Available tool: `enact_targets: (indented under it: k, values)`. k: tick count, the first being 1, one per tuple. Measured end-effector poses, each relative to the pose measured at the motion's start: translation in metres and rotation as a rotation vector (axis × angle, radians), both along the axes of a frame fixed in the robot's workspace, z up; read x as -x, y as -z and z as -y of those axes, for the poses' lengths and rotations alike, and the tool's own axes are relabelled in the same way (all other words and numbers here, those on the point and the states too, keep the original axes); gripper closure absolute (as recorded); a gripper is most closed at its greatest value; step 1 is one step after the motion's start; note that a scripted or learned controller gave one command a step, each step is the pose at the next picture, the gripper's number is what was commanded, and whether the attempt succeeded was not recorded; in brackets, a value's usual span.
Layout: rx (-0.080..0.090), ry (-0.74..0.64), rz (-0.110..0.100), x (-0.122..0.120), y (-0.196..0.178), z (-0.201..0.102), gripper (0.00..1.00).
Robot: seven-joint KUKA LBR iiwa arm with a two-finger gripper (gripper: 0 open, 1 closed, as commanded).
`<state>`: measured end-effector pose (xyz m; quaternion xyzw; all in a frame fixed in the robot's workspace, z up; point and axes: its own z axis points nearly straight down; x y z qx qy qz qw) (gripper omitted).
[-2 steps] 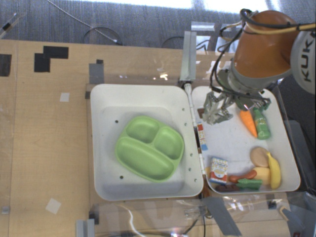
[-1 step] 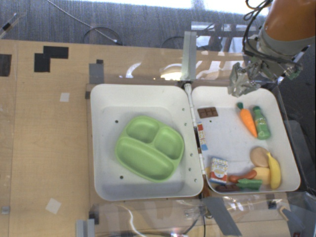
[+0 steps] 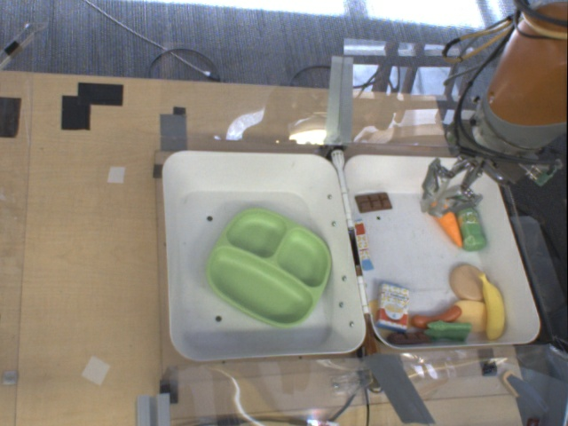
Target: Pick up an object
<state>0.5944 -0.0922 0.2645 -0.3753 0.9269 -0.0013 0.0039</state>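
Note:
My gripper [image 3: 448, 201] hangs over the back right of the right bin [image 3: 404, 251], its fingers open with nothing between them. Just below its tips lie an orange carrot [image 3: 451, 227] and a small green bottle [image 3: 472, 230], side by side. A brown chocolate bar [image 3: 373, 202] lies to the gripper's left. Near the bin's front are a small juice carton [image 3: 393, 306], a yellow banana [image 3: 493, 306], a tan round piece [image 3: 466, 280], a red pepper [image 3: 437, 316] and a green vegetable [image 3: 449, 330].
The left bin [image 3: 191, 193] holds a green divided plate [image 3: 269, 264]. A metal post [image 3: 338, 100] stands behind the ridge between the two bins. The arm's orange band [image 3: 532, 69] looms over the right bin's back right corner.

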Motion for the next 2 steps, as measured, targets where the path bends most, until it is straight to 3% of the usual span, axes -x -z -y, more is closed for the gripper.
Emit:
enact_targets:
  k: [1,2]
  values:
    - [-0.003,0.301,0.000,0.072,0.007,-0.034,1.00]
    - [-0.005,0.296,0.010,0.069,-0.005,-0.035,1.00]
